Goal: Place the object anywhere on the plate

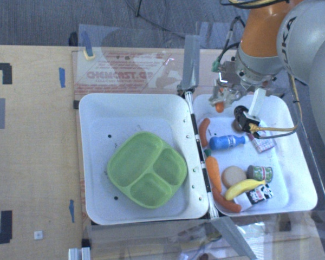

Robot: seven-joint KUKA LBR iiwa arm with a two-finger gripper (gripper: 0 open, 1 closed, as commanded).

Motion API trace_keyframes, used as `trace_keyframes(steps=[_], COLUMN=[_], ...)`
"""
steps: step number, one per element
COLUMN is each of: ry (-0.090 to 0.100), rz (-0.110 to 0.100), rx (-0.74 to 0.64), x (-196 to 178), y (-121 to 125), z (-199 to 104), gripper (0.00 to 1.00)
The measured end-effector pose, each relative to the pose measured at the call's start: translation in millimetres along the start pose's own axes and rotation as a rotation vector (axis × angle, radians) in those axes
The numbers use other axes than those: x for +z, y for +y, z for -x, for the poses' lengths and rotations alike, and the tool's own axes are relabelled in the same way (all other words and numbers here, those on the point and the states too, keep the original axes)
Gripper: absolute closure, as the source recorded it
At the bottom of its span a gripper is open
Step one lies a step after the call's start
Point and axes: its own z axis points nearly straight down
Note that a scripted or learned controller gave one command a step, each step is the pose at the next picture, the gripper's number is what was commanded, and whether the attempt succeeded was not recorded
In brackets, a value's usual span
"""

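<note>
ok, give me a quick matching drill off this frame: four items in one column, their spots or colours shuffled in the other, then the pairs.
Things:
1. plate
2. blue bottle
3. banana
4. gripper

Descriptions:
A. yellow, in the near part of the right bin, beside a small can
B. green, three compartments, in the left bin
C. over the far corner of the right bin
D. lying on its side, mid right bin

Pairs: 1-B, 2-D, 3-A, 4-C
</note>
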Motion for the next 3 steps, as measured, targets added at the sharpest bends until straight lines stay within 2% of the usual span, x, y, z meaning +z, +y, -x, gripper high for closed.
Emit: trace_keyframes(steps=[1,2,3], ry=[0.001,0.001,0.001], rz=[-0.003,-0.003,-0.002], rx=[0.055,-0.182,-0.181], x=[17.5,66.9,66.7], y=[-76.0,-129.7,-129.1], z=[-88.4,-134.0,-133.1], gripper=[1.00,1.00,0.00])
